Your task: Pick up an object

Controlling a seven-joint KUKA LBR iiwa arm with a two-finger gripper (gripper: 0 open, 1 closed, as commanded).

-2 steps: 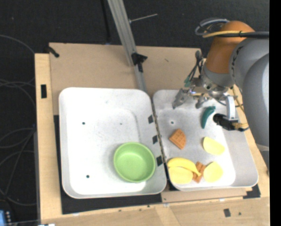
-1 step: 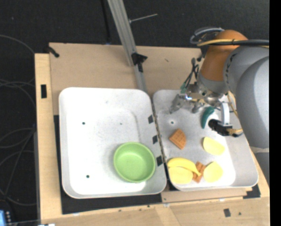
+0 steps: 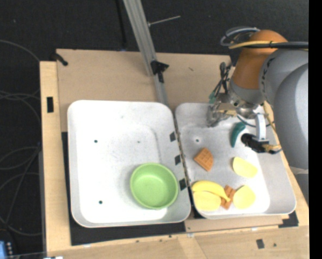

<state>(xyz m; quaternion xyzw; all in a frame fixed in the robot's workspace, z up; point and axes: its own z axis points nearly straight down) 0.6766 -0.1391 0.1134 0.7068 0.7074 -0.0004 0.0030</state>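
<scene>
The camera view looks down on two white bins. The left bin (image 3: 96, 128) has a green bowl (image 3: 154, 185) near its front right corner. The right bin (image 3: 190, 120) has an orange waffle piece (image 3: 204, 159), three yellow pieces and a teal thing (image 3: 237, 134). The gripper (image 3: 217, 114) hangs over the back of the right bin, near the teal thing. I cannot tell how it is set.

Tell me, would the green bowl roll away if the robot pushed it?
Probably not. The green bowl sits upright on its base in the left bin, so it would likely slide, not roll. It looks like thin plastic, so probably light. Its smooth, rounded rim might slip from the gripper.
</scene>
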